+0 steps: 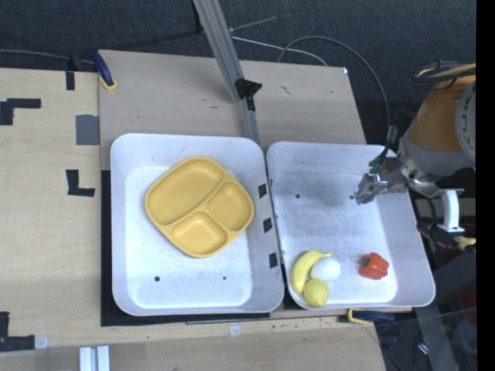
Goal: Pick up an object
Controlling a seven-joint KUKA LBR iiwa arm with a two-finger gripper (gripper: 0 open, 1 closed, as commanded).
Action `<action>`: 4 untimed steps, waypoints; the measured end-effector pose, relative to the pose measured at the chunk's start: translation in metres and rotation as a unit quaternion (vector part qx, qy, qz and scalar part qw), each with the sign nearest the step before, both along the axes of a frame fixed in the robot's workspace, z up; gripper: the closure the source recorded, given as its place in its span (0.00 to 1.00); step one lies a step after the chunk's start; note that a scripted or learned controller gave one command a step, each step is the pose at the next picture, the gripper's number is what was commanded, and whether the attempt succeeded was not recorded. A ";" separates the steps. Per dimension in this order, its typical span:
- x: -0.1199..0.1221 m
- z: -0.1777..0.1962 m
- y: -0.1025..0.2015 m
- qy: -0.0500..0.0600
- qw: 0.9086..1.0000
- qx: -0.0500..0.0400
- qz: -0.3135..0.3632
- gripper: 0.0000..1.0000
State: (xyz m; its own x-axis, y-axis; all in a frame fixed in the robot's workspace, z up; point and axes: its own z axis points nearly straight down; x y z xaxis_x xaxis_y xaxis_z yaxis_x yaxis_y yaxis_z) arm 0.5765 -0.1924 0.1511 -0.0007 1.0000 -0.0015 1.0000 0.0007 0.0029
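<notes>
— Bench status from my feed: pale wood top (46, 207) with black tape marks on its left part, and a lighter board (170, 91) under the far side of the two bins. Dark carpet-like floor (93, 14) runs behind it. A grey metal strut (220, 41) slants in from the top and ends at a black clamp (247, 88) just above the seam between the bins.

— And the bins themselves?

— I see the left bin (131, 284) bearing a yellow divided plate (199, 205), three compartments, lying flat. The right bin (402, 280) has scuffed grey marks on its floor. In its near corner sit a banana (304, 264), a white egg (328, 269) touching it, and a lemon (315, 291) just below both. A red pepper (373, 266) lies apart to their right.

— Where is the arm?

— Reaching in from the right, orange band (437, 130) over the bin's far right rim. The gripper (363, 194) hangs over the bare upper part of the right bin, well apart from the fruit. Nothing shows between its fingertips; whether the jaws are spread or closed I cannot tell.

— Cables?

— A thin one (325, 45) loops over the floor behind the bench.
</notes>
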 end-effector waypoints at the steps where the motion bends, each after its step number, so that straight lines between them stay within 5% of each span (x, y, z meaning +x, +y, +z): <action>1: 0.006 0.063 -0.002 -0.001 1.000 0.000 0.001 1.00; 2: 0.006 0.063 -0.001 0.002 1.000 0.001 0.000 1.00; 4: 0.001 0.050 0.100 0.003 1.000 0.002 0.003 1.00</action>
State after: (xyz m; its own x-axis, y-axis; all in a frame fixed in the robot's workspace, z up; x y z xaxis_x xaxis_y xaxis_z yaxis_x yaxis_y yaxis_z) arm 0.5779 -0.0921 0.2007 -0.0065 1.0000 0.0017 1.0000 0.0065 -0.0028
